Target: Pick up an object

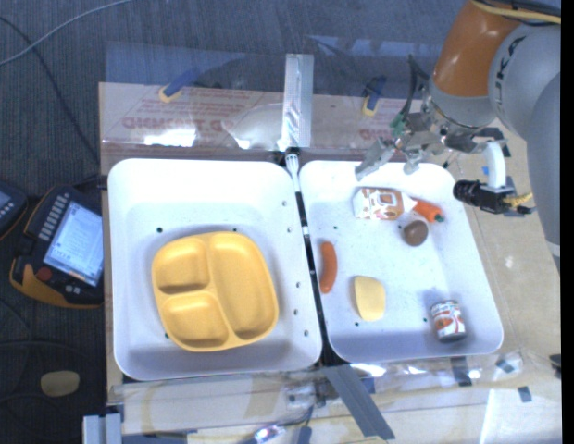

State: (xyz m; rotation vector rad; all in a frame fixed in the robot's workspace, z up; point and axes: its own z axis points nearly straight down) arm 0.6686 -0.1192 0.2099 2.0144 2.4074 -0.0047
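In right bin (472, 276), 12 o'clock rim: tool (405, 148) hovers, finger state unreadable, nothing visibly held. Candidate objects: white-orange packet (378, 203) just below tool, likely light, crushable; brown ball (415, 233) beside small orange piece (429, 211), likely rolls; sausage (328, 265) at 9 o'clock wall, cramped; yellow block (368, 298) near centre, open room all round, probably firm, grip across short sides; small can (445, 320) at 5 o'clock, rigid, slippery. Left bin (130, 211) carries yellow tray (214, 289).

My single fixed camera looks down at a slant from moderate height, framing the left bin (130, 192) and right bin (472, 248); the arm (481, 54) enters at two o'clock.
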